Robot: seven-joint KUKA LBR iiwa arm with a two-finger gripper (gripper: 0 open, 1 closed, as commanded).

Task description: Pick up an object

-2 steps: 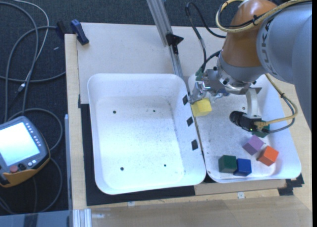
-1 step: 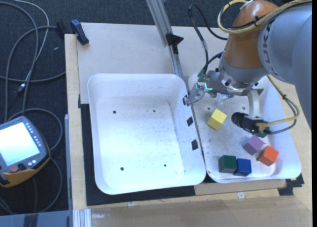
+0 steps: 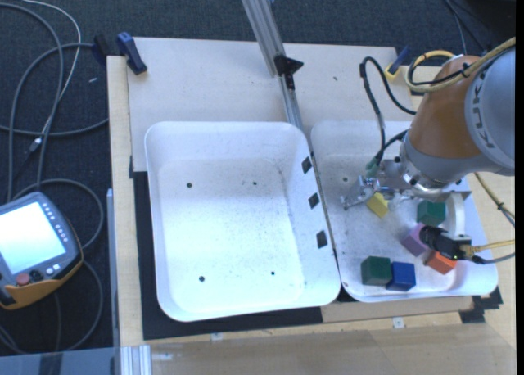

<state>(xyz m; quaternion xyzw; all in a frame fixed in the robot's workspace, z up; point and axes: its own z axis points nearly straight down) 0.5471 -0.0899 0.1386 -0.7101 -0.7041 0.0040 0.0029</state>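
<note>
My gripper [image 3: 361, 194] is low inside the right bin [image 3: 348, 234], near its middle, at the end of the grey and orange arm [image 3: 446, 132]. A small yellow block [image 3: 378, 205] lies right beside the gripper on its right, touching it or nearly so. I cannot see whether the block is gripped. Further right are a dark green block [image 3: 431, 211], a purple block [image 3: 414, 241] and an orange block [image 3: 440, 263]. At the bin's near edge a green cube [image 3: 376, 270] and a blue cube [image 3: 402, 275] sit side by side.
The left bin [image 3: 229, 218] stands next to the right one, with a raised rim between them. A metal pole [image 3: 262, 21] slants across the back of the bench. Cables loop around the arm at the right. A teach pendant [image 3: 33, 242] lies off the bench at the left.
</note>
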